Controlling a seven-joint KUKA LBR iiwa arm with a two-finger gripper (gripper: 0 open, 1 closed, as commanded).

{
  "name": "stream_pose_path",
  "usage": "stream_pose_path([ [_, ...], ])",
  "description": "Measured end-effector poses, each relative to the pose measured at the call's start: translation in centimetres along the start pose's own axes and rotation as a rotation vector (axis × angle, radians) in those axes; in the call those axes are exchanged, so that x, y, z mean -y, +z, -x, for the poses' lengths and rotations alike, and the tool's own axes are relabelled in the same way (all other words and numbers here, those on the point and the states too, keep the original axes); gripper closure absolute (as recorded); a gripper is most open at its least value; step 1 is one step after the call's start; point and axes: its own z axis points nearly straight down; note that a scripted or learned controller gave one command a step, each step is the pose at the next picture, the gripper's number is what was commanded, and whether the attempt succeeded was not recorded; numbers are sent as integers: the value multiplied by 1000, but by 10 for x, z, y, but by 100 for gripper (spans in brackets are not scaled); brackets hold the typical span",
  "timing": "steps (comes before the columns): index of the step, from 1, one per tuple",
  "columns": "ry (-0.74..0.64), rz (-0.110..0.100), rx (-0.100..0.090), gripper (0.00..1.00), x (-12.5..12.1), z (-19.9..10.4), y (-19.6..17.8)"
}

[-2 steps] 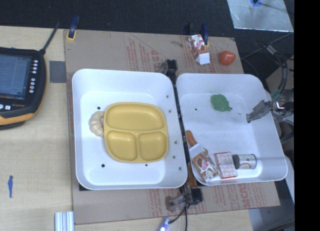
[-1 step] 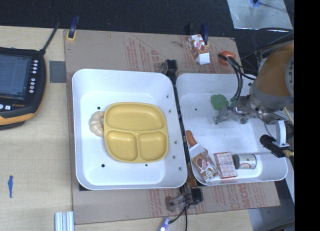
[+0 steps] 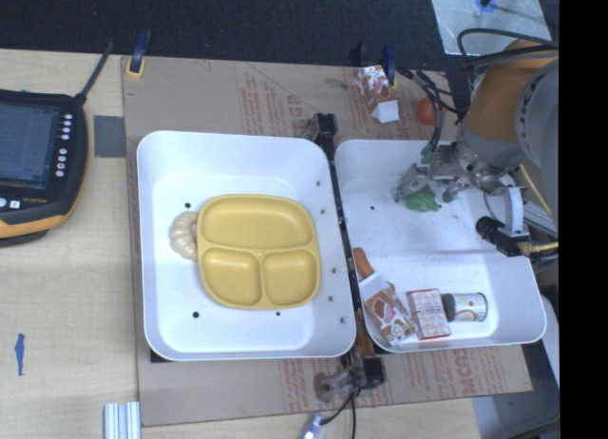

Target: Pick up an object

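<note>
The tool [image 3: 429, 183] is down in the right-hand shallow white bin [image 3: 494, 328], right over a small green soft-looking object [image 3: 421, 201] on the bin floor. Grip state: cannot tell from here. Nothing lifted yet, so the pick looks unfinished.

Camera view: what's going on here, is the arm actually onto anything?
The arm's pincer is low in the right bin, right at a small green object; a grip can't be confirmed. Two snack packets and a small can lie at that bin's near edge. The left bin holds a yellow divided tray.
</note>
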Motion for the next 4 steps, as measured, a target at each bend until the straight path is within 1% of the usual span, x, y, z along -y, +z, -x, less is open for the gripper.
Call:
stream_pose_path([
  [1, -4, -2, 0, 100, 0, 1, -11],
  [2, 1, -1, 0, 100, 37, 50, -36],
  [3, 1, -1, 0, 0, 37, 49, -36],
  [4, -3, -3, 1, 0, 53, -18, 1],
])
